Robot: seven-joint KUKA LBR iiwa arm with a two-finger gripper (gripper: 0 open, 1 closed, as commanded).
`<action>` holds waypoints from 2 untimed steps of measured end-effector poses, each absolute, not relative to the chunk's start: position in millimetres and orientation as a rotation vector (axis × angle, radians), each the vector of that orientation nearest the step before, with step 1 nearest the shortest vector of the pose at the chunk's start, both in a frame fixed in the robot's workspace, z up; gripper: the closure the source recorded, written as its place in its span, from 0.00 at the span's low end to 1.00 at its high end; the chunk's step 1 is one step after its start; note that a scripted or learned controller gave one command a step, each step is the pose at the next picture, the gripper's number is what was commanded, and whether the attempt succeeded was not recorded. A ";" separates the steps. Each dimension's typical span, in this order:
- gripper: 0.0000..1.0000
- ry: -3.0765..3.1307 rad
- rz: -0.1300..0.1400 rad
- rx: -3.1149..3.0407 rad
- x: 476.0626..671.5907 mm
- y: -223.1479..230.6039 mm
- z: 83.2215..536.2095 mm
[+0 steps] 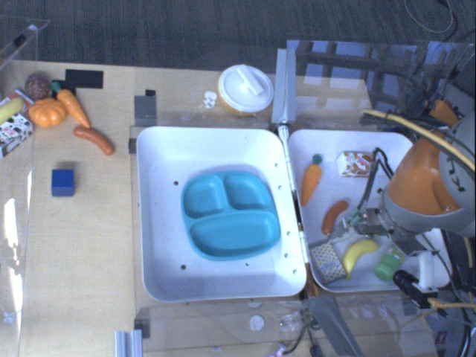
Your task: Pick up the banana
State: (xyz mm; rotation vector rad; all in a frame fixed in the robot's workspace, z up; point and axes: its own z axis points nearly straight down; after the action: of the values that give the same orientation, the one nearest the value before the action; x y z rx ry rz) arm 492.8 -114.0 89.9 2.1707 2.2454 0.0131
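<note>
The yellow banana (358, 254) lies curved on the floor of the right bin (331, 146), near its front wall. My gripper (362, 223) hangs low just above the banana's far end, below the arm's orange band (419, 182). The arm body hides the gripper's tips, and nothing shows as held. The banana rests on the bin floor.
Around the banana lie a red sausage (334, 215), a carrot (310, 182), a checkered waffle piece (327, 261), a green object (387, 266) and a small snack box (356, 163). The left bin (160, 199) holds a blue divided plate (232, 214). Toy foods and a blue cube (63, 182) sit on the bench at left.
</note>
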 end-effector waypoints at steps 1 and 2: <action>0.00 2.210 0.021 2.217 493.7 -127.8 90.0; 0.00 2.154 0.020 2.273 493.5 -147.9 89.7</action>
State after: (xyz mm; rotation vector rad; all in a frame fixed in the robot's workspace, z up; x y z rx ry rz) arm 493.5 -147.9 89.7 2.2730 2.1540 0.0204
